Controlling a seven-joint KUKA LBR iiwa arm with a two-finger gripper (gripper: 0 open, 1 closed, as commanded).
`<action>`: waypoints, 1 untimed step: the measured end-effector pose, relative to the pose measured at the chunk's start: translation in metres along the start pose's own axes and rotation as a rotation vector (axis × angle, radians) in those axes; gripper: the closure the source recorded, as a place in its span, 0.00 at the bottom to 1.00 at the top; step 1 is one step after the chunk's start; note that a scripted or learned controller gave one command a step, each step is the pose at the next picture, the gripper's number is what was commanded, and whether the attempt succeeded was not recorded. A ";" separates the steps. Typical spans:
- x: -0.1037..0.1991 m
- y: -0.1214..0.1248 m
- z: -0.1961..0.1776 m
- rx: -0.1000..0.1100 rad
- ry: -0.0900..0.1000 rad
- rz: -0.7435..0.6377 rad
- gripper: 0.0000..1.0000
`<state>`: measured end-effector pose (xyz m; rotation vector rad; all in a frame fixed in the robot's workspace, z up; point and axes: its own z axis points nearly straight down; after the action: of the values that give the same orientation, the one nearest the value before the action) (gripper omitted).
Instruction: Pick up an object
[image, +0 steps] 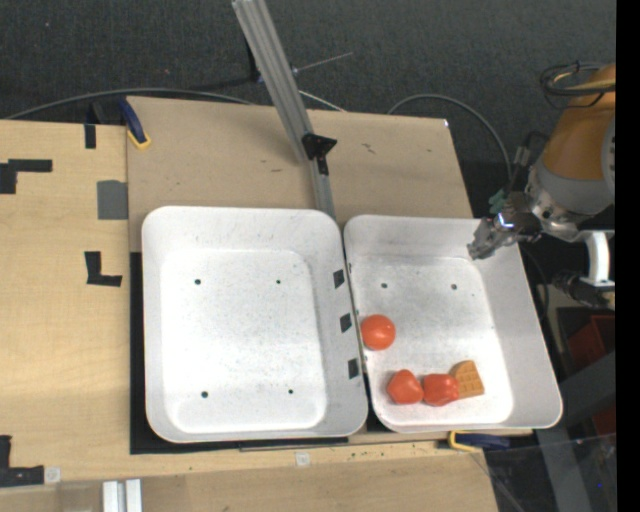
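In the right bin (430, 250) lie a round orange-red ball (378, 332) near its left wall, and by the front wall a red lump (404, 386), a second red piece (440, 389) and a tan waffle-like block (467, 378) touching one another. My gripper (487, 241) hangs over the bin's far right corner, well away from all of them. Nothing shows between its fingers, and their state is too small to read.
The left bin (240, 320) sits beside the right one. A grey metal rail (290, 95) slants from the top down to the gap between the bins. The arm's orange wrist (580, 150) stands at the right edge.
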<state>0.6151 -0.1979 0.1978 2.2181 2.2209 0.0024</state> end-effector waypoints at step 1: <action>0.000 0.001 -0.054 -0.002 -0.001 0.000 1.00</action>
<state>0.6163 -0.1976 0.2513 2.2163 2.2197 0.0037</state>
